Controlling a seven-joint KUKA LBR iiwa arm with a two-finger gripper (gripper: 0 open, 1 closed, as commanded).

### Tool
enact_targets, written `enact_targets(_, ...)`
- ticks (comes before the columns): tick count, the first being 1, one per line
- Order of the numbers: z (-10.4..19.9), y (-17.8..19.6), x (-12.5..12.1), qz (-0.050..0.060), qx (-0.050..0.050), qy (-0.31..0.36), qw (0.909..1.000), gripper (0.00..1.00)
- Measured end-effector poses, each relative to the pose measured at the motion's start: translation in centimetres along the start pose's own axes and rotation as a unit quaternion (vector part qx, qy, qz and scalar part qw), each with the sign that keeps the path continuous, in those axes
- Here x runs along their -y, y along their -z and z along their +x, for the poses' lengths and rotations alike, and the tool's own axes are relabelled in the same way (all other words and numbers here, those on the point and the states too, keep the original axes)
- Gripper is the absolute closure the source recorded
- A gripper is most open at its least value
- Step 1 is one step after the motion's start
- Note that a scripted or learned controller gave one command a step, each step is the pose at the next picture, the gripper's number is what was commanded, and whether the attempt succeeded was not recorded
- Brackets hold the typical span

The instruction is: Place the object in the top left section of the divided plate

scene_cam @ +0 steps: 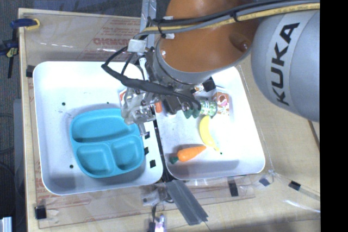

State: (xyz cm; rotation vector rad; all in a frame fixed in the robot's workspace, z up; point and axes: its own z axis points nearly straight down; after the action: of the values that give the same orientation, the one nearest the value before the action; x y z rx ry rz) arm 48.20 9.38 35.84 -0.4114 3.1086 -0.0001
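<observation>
So the big grey arm (239, 46) hangs over the bins, w/ its gripper (136, 111) just at the top right edge of the blue plate (106, 144). Can't tell if it's wide or narrow. Right of the plate: banana (207, 133), carrot (189, 154), small bottle (204, 108).

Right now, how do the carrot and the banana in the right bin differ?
The carrot is orange with a green top; the banana is plain yellow. The carrot lies almost level across the bin; the banana runs steeply, curved. The carrot lies nearer the bin's front edge than the banana. Both lie loose in the right bin.
</observation>
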Motion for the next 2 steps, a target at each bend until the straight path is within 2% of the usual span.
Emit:
enact_targets(1, 0.4, -12.2, 3.6, 0.0, -0.003, 0.082, 0.9966, 1.0)
enact_targets(2, 1.4, -0.4, 9.4, 0.001, 0.0, -0.021, 0.9998, 1.0)
